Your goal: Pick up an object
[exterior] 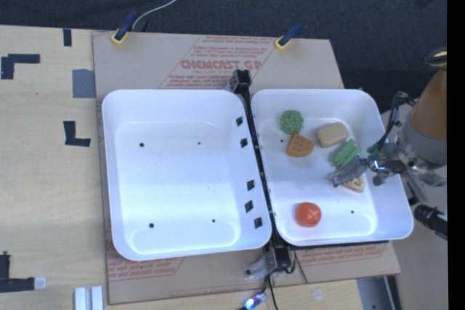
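From the overhead camera, the step in hand looked like the approach and closing stage of a pick: the grey gripper [349,174] had reached in low over the right-hand shallow white bin [363,229] and sat among the things at that bin's right side. Whether its tips stood apart or together I could not tell, since dark metal and clutter merged there. A green leafy plastic piece [346,153] lay touching or just above the gripper, and a pale tan wedge [354,186] lay just below it, partly hidden; either seemed the likely target, yet neither was plainly clasped. Relative to the gripper, a beige rounded bread-like block [331,133] sat up and left, an orange toy cookie [298,147] farther left, a green broccoli-like ball [291,120] beyond that, and a red tomato-like ball [308,214] below left. The next move probably called for a firm close, then a straight lift. The left-hand white bin [116,156] sat alongside on the desk [43,178].
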Controlling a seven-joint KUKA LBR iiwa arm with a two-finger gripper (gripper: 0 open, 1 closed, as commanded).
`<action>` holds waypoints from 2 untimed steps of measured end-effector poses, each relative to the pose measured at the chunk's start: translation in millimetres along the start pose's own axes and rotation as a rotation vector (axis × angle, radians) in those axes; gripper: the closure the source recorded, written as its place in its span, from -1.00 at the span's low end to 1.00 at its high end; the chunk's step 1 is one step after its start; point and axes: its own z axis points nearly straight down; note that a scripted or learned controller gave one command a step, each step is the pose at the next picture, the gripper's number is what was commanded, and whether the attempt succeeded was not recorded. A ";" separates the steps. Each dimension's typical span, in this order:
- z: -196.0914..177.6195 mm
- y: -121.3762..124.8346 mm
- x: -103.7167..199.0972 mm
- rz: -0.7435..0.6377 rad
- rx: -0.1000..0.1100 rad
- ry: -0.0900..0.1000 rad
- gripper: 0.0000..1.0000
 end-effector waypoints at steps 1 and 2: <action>113.4 57.6 -28.2 0.001 -0.004 -0.005 -1.00; 108.7 126.1 -42.0 -0.002 -0.010 -0.005 -1.00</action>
